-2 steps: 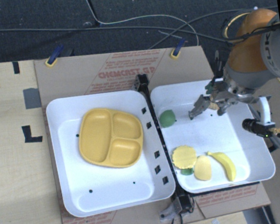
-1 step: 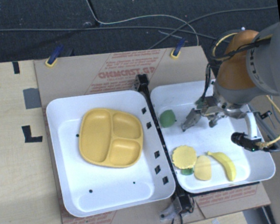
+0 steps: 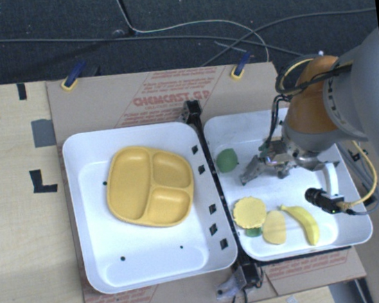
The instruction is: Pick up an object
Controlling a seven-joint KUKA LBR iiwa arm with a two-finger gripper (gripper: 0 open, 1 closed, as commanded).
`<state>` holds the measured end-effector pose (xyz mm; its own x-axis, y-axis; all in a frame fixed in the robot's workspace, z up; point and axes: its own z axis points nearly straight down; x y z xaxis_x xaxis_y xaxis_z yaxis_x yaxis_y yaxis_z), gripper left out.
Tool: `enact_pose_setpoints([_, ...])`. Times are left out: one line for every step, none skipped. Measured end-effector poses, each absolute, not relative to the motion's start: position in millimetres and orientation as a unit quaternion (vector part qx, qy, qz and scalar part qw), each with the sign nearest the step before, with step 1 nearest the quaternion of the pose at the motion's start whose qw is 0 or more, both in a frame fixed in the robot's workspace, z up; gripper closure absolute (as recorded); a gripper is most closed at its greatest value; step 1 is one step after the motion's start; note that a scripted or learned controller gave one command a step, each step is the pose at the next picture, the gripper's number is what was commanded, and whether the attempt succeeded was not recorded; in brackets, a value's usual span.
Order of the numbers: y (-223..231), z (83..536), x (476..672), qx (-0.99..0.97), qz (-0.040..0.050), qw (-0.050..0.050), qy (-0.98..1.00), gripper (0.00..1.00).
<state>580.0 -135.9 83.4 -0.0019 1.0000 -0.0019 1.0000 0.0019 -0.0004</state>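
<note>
In the right bin [image 3: 311,117] lie a small green ball [image 3: 226,160], a round yellow ridged piece [image 3: 249,210] on top of a green item [image 3: 252,230], a pale yellow wedge [image 3: 274,228] and a banana [image 3: 303,223]. My gripper [image 3: 255,163] hangs low over the middle of this bin, just right of the green ball and above the yellow pieces. It points left, open, with nothing between its fingers. One grey finger [image 3: 250,172] reaches toward the ball without touching it.
The left bin [image 3: 100,265] holds a yellow divided plate [image 3: 149,186]. A black divider [image 3: 212,179] runs between the bins. The arm's grey body and orange band [image 3: 309,106] cover the right bin's far right side. Cables cross the dark floor behind.
</note>
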Motion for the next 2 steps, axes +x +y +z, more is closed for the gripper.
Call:
enact_pose_setpoints([-136, 96, 580.9, 0.706, -0.0004, 0.002, 0.708, 1.0])
enact_pose_setpoints([-140, 150, 572.6, 0.707, 0.0007, 0.002, 0.707, 1.0])
